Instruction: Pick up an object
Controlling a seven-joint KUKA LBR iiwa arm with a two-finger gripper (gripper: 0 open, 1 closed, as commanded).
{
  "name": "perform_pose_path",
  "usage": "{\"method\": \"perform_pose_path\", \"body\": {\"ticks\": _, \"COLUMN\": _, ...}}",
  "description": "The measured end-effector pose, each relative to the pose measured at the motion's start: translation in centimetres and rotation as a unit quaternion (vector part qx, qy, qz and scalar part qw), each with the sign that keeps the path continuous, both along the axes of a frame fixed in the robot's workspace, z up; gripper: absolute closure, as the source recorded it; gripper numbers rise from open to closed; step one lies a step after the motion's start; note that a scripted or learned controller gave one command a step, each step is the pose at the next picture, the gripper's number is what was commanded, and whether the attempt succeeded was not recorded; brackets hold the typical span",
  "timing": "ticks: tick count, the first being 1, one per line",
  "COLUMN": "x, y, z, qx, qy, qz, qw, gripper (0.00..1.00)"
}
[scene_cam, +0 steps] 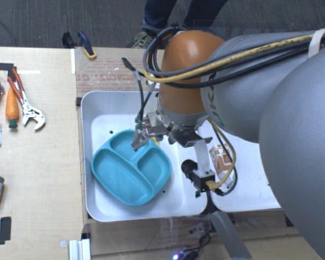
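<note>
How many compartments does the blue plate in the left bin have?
3. The blue plate shows one compartment along its lower left, one at upper centre under the gripper, and one on the right. The arm covers part of the upper rim, hiding little.

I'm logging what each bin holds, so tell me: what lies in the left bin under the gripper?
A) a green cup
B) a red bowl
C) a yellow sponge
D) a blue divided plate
D: a blue divided plate with three compartments lies in the left bin, and the gripper is at the plate's upper rim.
</note>
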State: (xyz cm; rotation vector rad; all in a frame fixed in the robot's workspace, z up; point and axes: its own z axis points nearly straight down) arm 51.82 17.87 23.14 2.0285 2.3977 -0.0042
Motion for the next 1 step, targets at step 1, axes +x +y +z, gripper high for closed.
{"method": "perform_pose_path", "body": {"ticks": 1, "x": -4.13, "y": -5.49, "z": -13.92, "qx": 0.0022, "qy": 0.001, "qz": 0.031, "qw": 0.9995, "gripper": 0.0}}
